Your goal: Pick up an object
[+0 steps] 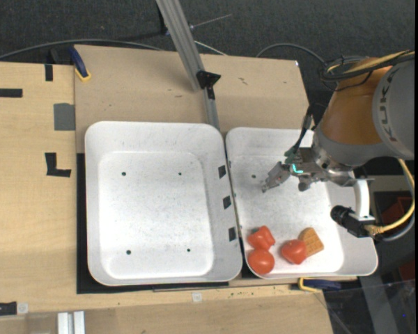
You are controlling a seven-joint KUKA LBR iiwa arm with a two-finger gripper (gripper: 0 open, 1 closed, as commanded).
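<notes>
A: What surrounds the work area?
B: A pale wooden counter point(28, 207) with black tape marks, and a brown cardboard sheet point(139, 92) lying over it.
A: And behind?
B: Dark grey carpet floor point(76, 9) with thin cables; a slanted grey metal pole point(183, 37) crosses it.

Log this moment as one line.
claw: over right bin, nothing visibly held | red pieces, tan block: near front edge | phase: approach

One fixed camera above the bench point(146, 89), looking down at a slant, mid distance. Both white bins in frame: left bin point(153, 134), right bin point(265, 141). Arm point(362, 117) enters from the right edge.
</notes>
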